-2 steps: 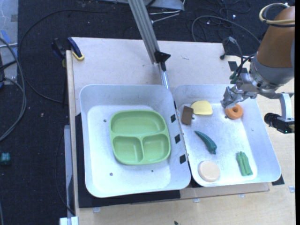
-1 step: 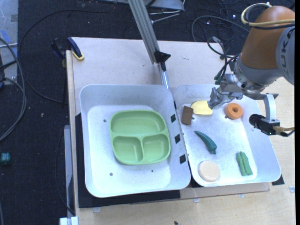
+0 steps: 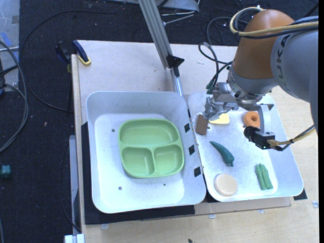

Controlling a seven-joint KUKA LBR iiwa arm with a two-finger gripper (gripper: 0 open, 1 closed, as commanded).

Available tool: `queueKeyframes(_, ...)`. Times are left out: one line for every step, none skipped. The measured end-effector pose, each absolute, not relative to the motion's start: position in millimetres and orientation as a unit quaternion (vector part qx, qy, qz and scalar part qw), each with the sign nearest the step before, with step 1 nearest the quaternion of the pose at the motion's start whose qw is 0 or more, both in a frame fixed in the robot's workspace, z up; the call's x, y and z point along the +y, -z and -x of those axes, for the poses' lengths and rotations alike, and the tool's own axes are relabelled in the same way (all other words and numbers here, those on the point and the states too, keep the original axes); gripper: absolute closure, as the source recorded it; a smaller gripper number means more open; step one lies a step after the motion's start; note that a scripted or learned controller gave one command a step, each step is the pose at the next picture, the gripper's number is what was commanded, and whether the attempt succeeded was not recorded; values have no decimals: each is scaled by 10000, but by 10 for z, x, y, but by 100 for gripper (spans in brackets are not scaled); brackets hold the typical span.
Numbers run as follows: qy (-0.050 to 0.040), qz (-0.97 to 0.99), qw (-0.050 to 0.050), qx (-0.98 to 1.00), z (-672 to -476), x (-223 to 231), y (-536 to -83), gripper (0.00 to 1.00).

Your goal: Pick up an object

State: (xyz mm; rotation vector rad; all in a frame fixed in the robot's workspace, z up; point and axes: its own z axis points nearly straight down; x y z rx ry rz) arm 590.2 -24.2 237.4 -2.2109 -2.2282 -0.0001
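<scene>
Right now your tool [image 3: 211, 110] hangs low over the far left corner of the right bin [image 3: 288, 184]; you cannot tell its state. Just beside it lie a brown piece [image 3: 201, 125] and a yellow piece [image 3: 220, 119]. Nearer sit a green pepper [image 3: 223, 152], a cream disc [image 3: 226, 184] and green beans [image 3: 263, 176]. A green divided plate [image 3: 151, 148] rests in the left bin [image 3: 101, 135].

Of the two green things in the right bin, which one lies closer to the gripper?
The dark green pepper, curved, mid-bin, just below the gripper. The lighter green bean bundle lies farther away, near the bin's lower right corner.
</scene>
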Motion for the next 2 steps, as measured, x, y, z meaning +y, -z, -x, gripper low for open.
queueKeyframes(-1, 7046, 10, -7096, -5954, 227, -2281, 100)
queueKeyframes(5, 7043, 3, -7099, -6002, 731, -2209, 100)
